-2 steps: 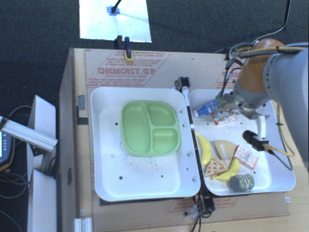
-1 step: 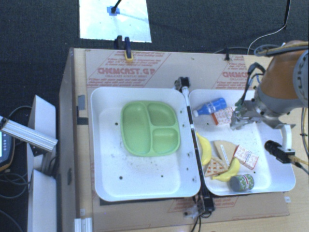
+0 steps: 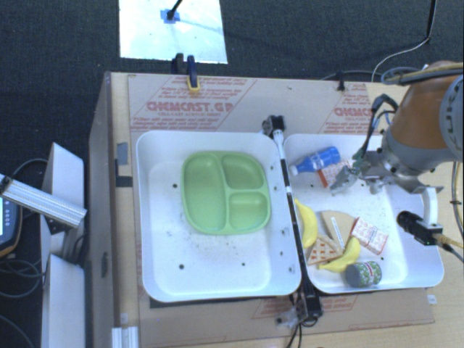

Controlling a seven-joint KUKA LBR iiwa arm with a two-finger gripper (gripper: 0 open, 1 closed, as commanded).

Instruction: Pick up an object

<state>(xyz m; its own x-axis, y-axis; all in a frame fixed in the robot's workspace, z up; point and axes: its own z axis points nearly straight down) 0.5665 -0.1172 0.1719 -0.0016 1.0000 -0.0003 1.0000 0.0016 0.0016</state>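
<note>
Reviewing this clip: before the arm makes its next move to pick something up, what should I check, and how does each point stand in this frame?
1. Gripper is over the bin that holds the objects: ok, it hangs in the right bin, near its back.
2. A target lies close by: ok, the blue bottle lies just to the gripper's left.
3. Something is between the fingers: cannot tell, the fingertips are too small and blurred.
4. Other objects sit away from the gripper: ok, the bananas, the small red-and-white box and the round green object lie toward the bin's front.
5. Green divided plate is out of the path: ok, it lies in the left bin.
</note>
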